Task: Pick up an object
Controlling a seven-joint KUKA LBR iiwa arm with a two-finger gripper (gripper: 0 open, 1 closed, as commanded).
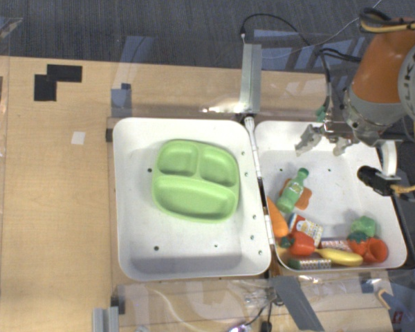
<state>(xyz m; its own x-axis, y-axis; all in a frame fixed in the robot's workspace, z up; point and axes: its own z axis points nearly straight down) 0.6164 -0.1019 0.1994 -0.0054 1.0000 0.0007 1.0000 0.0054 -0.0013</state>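
My gripper (pixel 324 141) hangs over the far part of the right bin (pixel 332 164), open, with nothing between its two grey fingers (pixel 306 140). Below it in the bin lies a green bottle (pixel 292 190) on an orange item. Along the bin's near edge lie a carrot (pixel 277 220), a red pepper (pixel 301 243), a yellow banana (pixel 339 256), a green broccoli-like toy (pixel 364 226) and an orange-red toy (pixel 376 250). The gripper is apart from all of them.
The left bin (pixel 135 185) holds a green divided plate (pixel 195 179). A metal post (pixel 252 75) stands behind the divider between the bins. Cables run behind the arm at the upper right.
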